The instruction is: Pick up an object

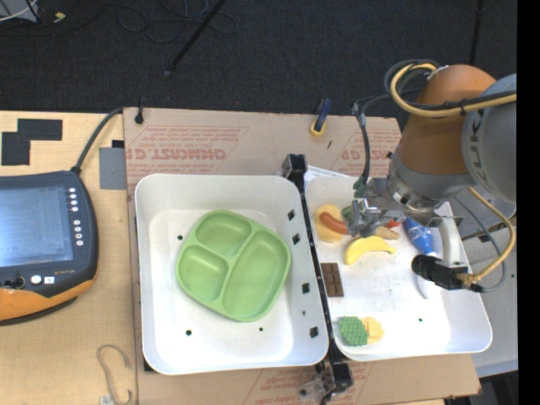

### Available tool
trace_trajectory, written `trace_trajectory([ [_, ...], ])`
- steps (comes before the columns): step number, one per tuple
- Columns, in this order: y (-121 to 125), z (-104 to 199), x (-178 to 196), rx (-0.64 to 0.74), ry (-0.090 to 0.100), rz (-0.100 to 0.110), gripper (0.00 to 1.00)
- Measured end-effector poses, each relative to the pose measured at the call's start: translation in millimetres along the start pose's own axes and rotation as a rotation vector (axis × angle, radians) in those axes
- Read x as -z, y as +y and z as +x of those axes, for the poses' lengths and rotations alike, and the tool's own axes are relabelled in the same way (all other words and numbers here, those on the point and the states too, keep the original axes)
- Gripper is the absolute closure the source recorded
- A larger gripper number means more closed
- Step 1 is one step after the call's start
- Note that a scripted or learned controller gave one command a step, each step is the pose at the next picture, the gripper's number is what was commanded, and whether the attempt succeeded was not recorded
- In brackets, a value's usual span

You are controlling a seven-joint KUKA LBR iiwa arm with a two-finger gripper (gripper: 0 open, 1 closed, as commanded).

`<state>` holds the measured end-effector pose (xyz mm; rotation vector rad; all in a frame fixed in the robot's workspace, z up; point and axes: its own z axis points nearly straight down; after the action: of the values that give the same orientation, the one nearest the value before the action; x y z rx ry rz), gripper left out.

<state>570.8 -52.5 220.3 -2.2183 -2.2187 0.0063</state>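
1. Left bin (152,226) is holding a green divided plate (234,264); I'm not working there.
2. Right bin (456,332): brown block (332,279), green-yellow toy (360,331), hot dog (332,223), banana (368,249) lying loose.
3. My tool (366,215) is hovering between hot dog and banana; cannot tell its opening.
4. Nothing looks lifted; I'm judging the grasp is not yet done.

A cardboard sheet (228,146) printed with reversed red lettering covers the worktop (51,327). Left of the sheet rests a handheld control pendant (42,239) with a grey screen and orange underside, its cable running up toward the sheet's far corner. Beyond the sheet lies dark carpet (253,49) strewn with black cables. A blue-and-yellow clamp (321,118) grips the sheet's far edge.
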Motion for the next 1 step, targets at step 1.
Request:
trace_trajectory([
  [1,-10.8,-2.1,9.8,-0.001,0.001,-0.001,1.0],
])
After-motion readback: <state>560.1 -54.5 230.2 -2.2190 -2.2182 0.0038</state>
